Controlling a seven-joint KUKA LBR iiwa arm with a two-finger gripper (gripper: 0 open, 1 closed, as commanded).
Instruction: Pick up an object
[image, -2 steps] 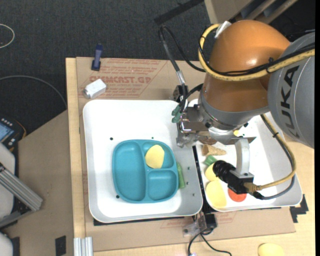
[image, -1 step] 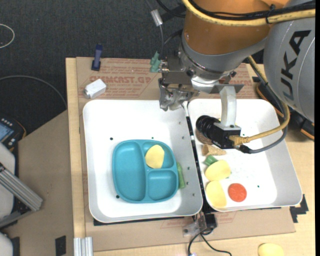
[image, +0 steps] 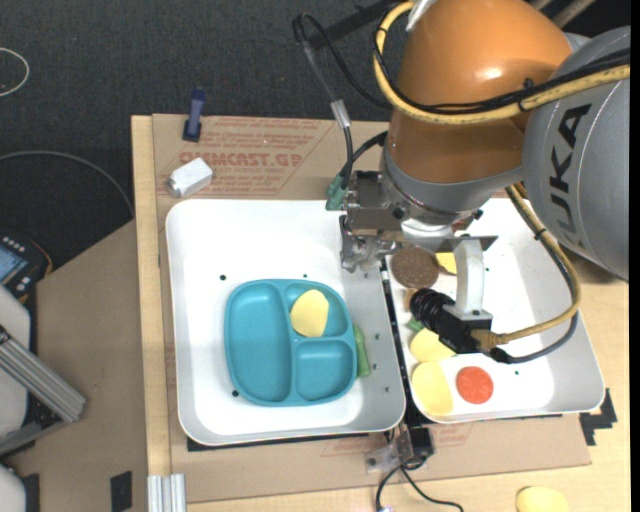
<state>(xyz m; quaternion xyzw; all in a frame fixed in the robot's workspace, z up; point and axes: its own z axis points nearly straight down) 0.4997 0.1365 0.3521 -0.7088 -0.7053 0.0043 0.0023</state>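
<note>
While the grey-and-orange arm (image: 480, 110) hangs over the seam between the two white bins, its gripper (image: 362, 250) sits low at the left bin (image: 200, 260)'s right wall, and how its jaws stand cannot be told. A yellow piece (image: 310, 313) lies in a teal divided tray (image: 265, 345); a brown disc (image: 412, 267), yellow pieces (image: 432, 388) and a red disc (image: 474, 385) lie in the right bin (image: 560, 390). With nothing directly beneath it, a descent here risks striking the bin wall.

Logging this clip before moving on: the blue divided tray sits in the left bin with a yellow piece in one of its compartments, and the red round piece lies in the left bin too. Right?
Not quite. The red round piece lies in the right bin, near its front edge. The rest stands: the camera view shows the blue divided tray in the left bin with a yellow piece in one compartment.
</note>
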